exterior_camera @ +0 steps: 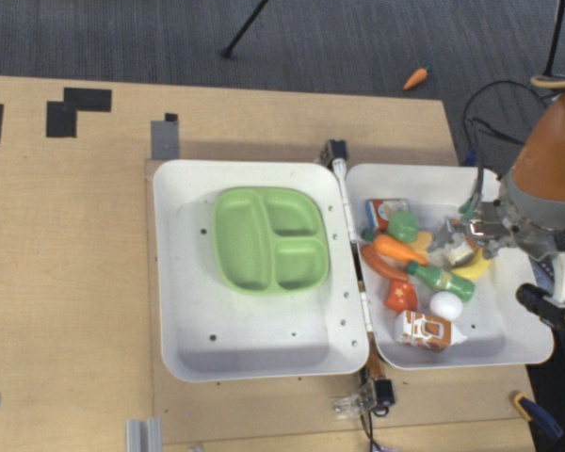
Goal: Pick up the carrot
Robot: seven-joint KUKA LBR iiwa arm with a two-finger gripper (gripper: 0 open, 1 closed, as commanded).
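In the right-hand bin, the carrot lies among a crowd of toy food, pointing roughly from ten o'clock down to four o'clock, orange body with a green top just above it at twelve. The gripper sits at the carrot's three o'clock, near it but apart, low over a yellow piece that looks like a banana. Whether its fingers are apart or together I cannot tell; the metal parts blur into the clutter there.

The job now, as I read it, is the approach. The arm comes in from three o'clock, so the gripper needs to travel toward nine o'clock and centre over the carrot's thick middle. Best to turn the wrist so the fingers close across the carrot's narrow width, not along its length.

The neighbours are the trouble. A red chilli-like piece touches the carrot at seven o'clock, a green bottle lies just beside it at five, and a red-and-white carton stands at eleven. A wide descent could pinch the wrong thing or nudge the carrot aside. The white egg and the strawberry sit further off at five and six. The left bin with its green plate plays no part yet.
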